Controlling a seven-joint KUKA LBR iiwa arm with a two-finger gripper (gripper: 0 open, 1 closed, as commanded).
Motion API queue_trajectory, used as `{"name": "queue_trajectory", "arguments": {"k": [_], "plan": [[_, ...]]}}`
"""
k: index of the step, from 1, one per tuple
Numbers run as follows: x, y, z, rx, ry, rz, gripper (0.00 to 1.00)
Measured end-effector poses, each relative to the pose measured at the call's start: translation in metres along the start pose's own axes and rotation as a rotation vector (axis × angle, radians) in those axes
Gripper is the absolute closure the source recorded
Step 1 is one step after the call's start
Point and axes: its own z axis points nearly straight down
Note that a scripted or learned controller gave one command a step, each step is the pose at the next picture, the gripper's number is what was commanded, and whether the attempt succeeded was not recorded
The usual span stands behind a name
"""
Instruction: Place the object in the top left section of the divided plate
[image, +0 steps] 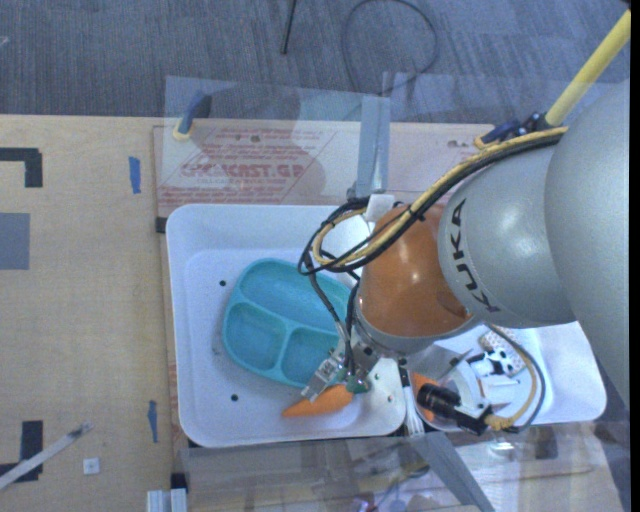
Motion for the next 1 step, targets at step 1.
{"name": "queue_trajectory", "arguments": {"k": [1], "plan": [[-0.0193, -0.0199, -0.066, 0.007, 0.0, 0.191, 0.0]]}}
